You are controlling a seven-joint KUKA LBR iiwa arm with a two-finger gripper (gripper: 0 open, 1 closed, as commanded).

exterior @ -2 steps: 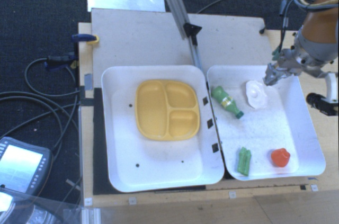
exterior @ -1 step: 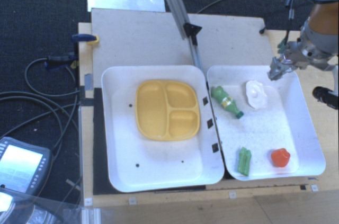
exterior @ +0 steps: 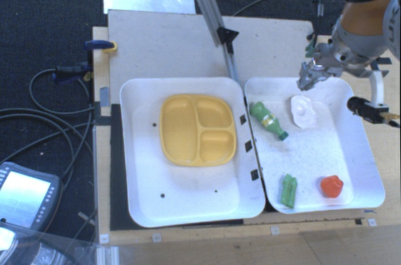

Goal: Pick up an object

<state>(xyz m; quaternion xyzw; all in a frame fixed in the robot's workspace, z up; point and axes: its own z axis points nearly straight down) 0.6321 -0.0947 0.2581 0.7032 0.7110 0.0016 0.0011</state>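
At two o'clock over the right bin (exterior: 363, 151) hangs the gripper (exterior: 308, 83); whether it is released or clenched cannot be told. Just below it, at about five o'clock, lies a white object (exterior: 302, 112). A green bottle (exterior: 268, 120) lies at nine o'clock of that object, a green piece (exterior: 288, 190) and red pepper (exterior: 331, 186) at six. The left bin (exterior: 141, 195) holds a yellow divided tray (exterior: 198, 129).

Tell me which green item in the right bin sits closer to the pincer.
The green bottle, lying near the bin's left wall up by the pincer; the other green piece lies at the near edge.
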